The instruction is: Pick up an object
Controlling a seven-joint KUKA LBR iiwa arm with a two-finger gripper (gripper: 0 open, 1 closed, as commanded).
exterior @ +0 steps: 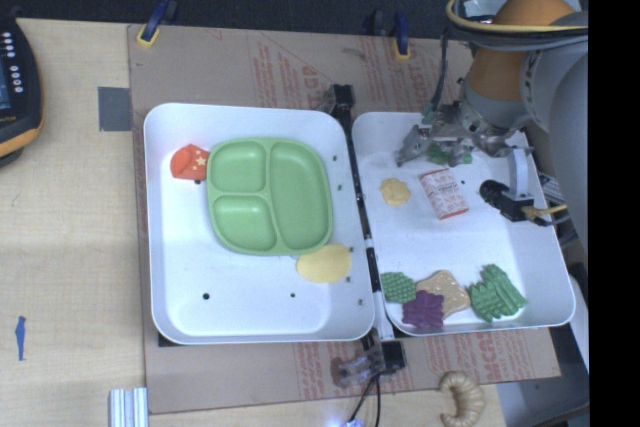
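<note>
My gripper (434,147) is low over the far end of the right bin (520,260), with a dark green item (447,156) partly hidden right under it. Just in front lie a small yellow piece (396,192) and a red-and-white packet (443,193). Along the bin's near edge sit a green waffle-like piece (398,287), a purple piece (423,310), a tan cookie shape (447,292) and a green leafy toy (497,293). I see nothing lifted off the bin floor.
The left bin (175,300) holds a green divided plate (270,195), a red piece with a star (188,162) at its left and a yellow lemon-like piece (324,263) at its near right. A tan curled thing (462,397) lies on the bench in front.
</note>
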